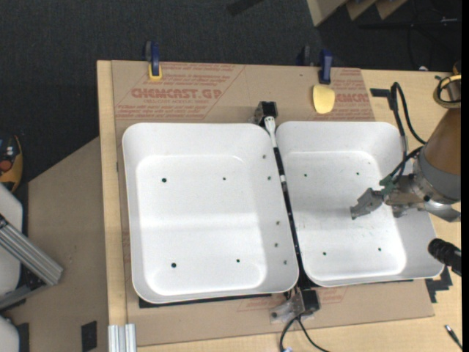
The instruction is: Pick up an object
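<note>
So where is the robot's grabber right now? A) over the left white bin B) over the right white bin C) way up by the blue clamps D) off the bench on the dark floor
B: the gripper hangs over the right bin, near its right side, reaching in from the arm at the right edge of the camera view.

The arm point(440, 163) reaches in from the right, wrist bent low and pointing left. Its pincer point(364, 205) hangs at a slant, tip leftward; it is too small and blurred to read further.
</note>
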